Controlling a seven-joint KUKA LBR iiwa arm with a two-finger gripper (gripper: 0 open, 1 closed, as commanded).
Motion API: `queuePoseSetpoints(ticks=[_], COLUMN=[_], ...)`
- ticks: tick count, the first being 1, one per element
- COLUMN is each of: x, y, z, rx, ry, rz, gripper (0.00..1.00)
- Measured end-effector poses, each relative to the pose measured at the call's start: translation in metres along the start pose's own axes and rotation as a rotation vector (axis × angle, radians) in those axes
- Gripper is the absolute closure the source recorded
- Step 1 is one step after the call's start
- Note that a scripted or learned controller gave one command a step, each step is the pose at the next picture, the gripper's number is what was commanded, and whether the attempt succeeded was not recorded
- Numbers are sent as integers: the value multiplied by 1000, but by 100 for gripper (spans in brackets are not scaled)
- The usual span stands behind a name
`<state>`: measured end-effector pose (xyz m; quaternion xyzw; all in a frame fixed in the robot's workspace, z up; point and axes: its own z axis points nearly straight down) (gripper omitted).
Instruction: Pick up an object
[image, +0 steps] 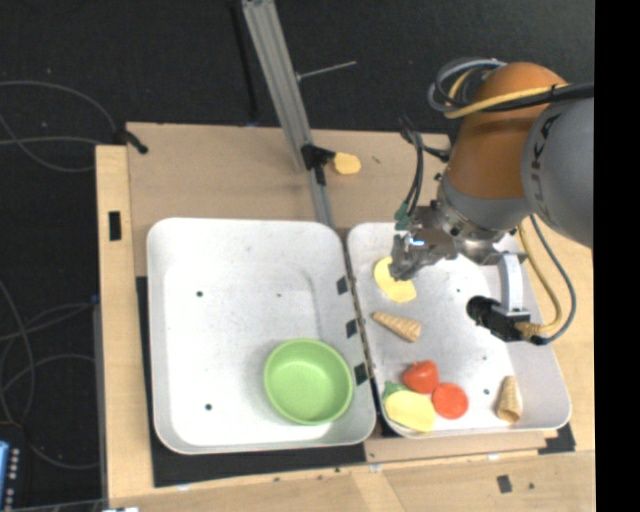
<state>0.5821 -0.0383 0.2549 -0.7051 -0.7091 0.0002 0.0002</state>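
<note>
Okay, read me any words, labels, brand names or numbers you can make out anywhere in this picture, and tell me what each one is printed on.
No text can be read for certain.
Dark letter-like marks on the grey arm casing beside the orange band: cut off and blurred, not readable.
Green bowl, yellow piece under the gripper, white bins: no markings visible.

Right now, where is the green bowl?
The green bowl sits in the left bin, at its near right corner, just across the divider from the yellow and red pieces.
</note>
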Motion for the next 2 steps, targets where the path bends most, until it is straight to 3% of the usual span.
queuePoseSetpoints(ticks=[2], x=[95], y=[-18], z=[8], rx=[0], ry=[0], rz=[0], gripper=[100])
